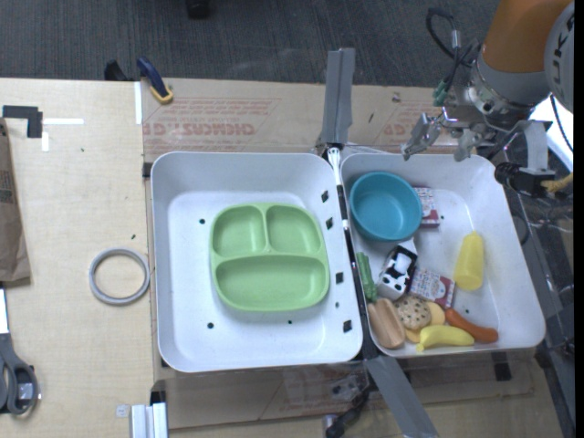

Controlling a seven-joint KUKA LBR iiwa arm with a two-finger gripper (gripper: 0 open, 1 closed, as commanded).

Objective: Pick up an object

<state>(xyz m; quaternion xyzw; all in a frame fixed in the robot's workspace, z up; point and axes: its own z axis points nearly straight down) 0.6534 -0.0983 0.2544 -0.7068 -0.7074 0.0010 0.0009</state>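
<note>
A divided plate [269, 256] lies in the left bin [173, 272]. A bowl [385, 205] and toy foods [429, 322] fill the right bin [511, 245].

a robotics lab or test workshop, seen from above. a light wooden bench [73, 217] stands on dark grey carpet [255, 16]. a sheet of printed cardboard [237, 121] is laid over part of the bench, and two shallow white bins [173, 245] sit side by side on it. a grey industrial robot arm with an orange band [520, 16] reaches in from the right, with loose black cables [447, 35] hanging near it. a roll of tape [119, 275] and a blue clamp [155, 80] lie on the bench, like workshop clutter.
</note>
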